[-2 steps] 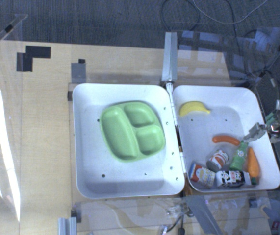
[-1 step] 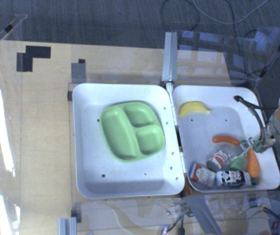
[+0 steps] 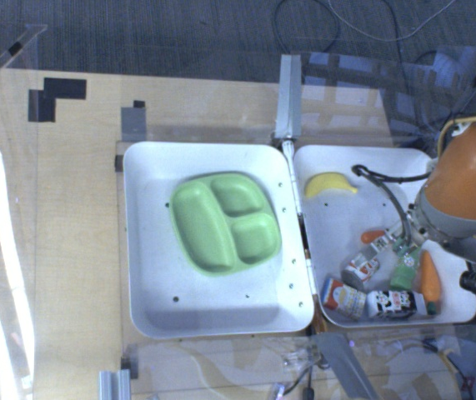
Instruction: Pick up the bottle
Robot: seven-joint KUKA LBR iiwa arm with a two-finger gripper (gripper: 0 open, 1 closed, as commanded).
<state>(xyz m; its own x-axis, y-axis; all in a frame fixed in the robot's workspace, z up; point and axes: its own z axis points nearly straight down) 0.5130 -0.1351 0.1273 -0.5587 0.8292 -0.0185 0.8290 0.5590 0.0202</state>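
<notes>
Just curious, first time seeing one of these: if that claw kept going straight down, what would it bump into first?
Probably the small white-and-red bottle lying under the gripper, though depth is hard to judge from this slanted view.

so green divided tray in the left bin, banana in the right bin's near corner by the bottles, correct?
Not quite. The camera view shows the banana in the right bin's far corner by the divider, well away from the bottles along the near edge. The green divided tray is in the left bin, as you said.
</notes>
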